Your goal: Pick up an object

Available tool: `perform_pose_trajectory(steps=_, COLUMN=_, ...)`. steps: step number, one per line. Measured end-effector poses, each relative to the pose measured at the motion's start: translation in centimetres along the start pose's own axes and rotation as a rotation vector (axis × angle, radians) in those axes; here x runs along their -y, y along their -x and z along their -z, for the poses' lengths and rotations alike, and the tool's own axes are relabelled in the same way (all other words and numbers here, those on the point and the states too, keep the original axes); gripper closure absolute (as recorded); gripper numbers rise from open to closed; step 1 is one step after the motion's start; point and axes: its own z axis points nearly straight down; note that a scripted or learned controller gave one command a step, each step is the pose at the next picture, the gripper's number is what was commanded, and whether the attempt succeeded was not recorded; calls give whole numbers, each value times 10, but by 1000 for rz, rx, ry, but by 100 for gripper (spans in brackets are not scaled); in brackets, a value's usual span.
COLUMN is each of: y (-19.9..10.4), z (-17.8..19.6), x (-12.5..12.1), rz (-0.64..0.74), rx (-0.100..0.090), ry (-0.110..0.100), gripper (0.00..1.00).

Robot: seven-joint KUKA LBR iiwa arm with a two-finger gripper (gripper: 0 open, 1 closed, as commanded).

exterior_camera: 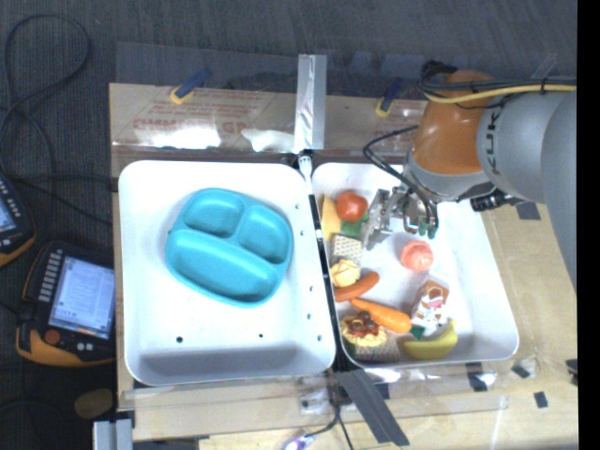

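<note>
So the arm (487, 143) comes in from the right and hangs over the upper part of the right bin (487, 251); the gripper (398, 216) sits among the toy food there, fingers apart with nothing between them as far as I can see, so it's open and holding nothing. Just left of it there's a red tomato (352, 205) and a yellow banana-ish piece (329, 219) along the bin's left wall; right below the gripper is a pink-red round fruit (417, 255), close but apart from the fingers. Further down: a waffle-looking square (347, 247), a sausage (356, 285), an orange carrot (382, 315), a small pizza-like piece (364, 330), a little carton (431, 306) and a yellow banana (429, 345) at the near edge. The left bin (150, 326) holds a blue divided plate (230, 244), lying flat near its middle. Off to the far left on the floor there's a handheld pendant (70, 303).
</note>
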Motion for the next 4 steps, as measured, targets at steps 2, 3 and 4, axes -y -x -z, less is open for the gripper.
perform_pose_trajectory(steps=2, y=11, z=230, x=112, rz=46, rx=-12, ry=2, gripper=100)
perform_pose_trajectory(steps=3, y=14, z=392, x=112, rz=-69, rx=-11, ry=2, gripper=100)
perform_pose_trajectory(steps=4, y=-3, z=392, x=115, rz=93, rx=-12, ry=2, gripper=100)
